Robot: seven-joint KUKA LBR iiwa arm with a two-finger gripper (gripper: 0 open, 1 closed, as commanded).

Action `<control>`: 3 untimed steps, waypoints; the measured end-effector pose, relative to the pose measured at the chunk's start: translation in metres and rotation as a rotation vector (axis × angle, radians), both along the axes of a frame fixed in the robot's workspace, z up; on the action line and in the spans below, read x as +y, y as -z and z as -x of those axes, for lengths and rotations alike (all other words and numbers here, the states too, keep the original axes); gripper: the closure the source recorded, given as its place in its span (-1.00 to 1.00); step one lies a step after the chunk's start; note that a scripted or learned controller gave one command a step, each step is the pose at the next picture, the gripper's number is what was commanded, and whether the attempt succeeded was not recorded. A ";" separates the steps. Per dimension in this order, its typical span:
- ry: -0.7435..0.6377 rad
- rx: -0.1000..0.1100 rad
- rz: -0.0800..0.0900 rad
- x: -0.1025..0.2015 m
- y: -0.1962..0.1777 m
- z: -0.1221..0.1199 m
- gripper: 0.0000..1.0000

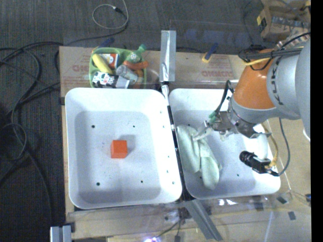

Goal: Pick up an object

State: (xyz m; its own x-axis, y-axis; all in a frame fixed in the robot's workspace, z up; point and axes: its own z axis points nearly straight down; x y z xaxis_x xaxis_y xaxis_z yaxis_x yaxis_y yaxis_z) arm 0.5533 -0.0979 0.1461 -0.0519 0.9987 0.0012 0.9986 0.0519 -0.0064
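Note:
An orange cube [119,148] lies near the middle of the left bin [81,110]. A pale green, limp, cloth-like thing [200,158] stretches along the left side of the right bin [192,102]. My gripper [208,128] hangs low over the right bin, at the upper right end of the pale green thing and seemingly touching it. The grey wrist with its orange band [255,89] rises behind it to the right and hides part of the bin floor. No object is visibly lifted.
A green basket [117,67] of small toys stands behind the left bin. A metal post [168,62] rises at the seam between the bins. A black cable fitting [251,160] dangles by the arm over the right bin's right side. Cables trail across the floor at left.

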 end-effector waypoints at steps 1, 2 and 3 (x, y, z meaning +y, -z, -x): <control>-0.038 -0.012 0.004 0.000 0.054 -0.071 -1.00; 0.008 -0.001 0.001 -0.010 0.035 -0.042 -1.00; 0.102 -0.001 0.003 -0.019 -0.037 -0.024 -1.00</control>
State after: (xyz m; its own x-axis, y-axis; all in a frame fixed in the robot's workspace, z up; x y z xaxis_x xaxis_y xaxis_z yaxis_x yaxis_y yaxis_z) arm 0.5773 -0.1167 0.1834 0.0499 0.9988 -0.0020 0.9987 -0.0499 -0.0056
